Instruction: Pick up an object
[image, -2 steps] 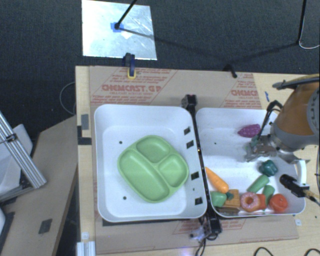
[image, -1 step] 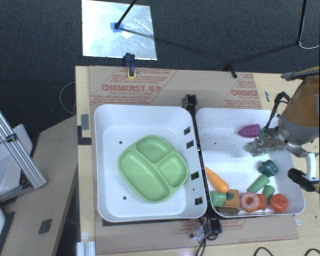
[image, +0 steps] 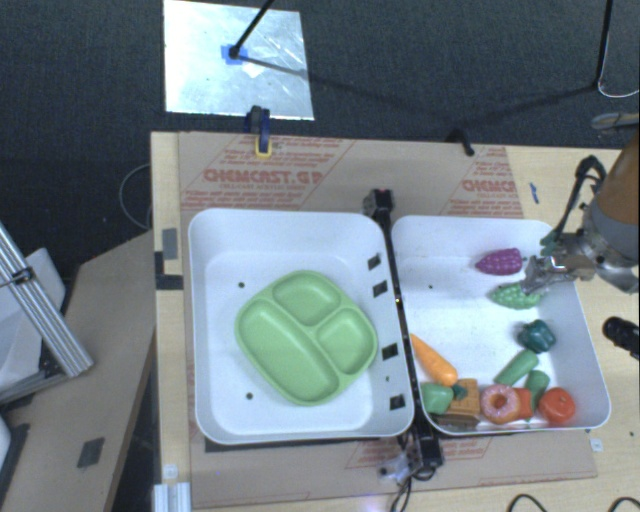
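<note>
Nearest the camera, along the lower edge of the right bin (image: 590, 345), lie a pink doughnut (image: 498, 402), a tomato (image: 556, 404) and a carrot (image: 434, 358). Higher up, toward the right edge of the frame, the gripper (image: 540, 275) sits low against a light green toy (image: 512, 295), beside purple grapes (image: 498, 262). Whether its fingers are spread or closed is unclear. Nothing looks lifted yet; grasp and raise remain.

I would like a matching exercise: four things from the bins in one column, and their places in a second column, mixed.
Things:
1. green divided plate
2. purple grapes
3. donut
4. tomato

Places:
A. right bin, near corner on the arm's side
B. left bin, middle
C. right bin, far part
D. right bin, near edge, between a brown piece and the tomato

Pairs: 1-B, 2-C, 3-D, 4-A
</note>
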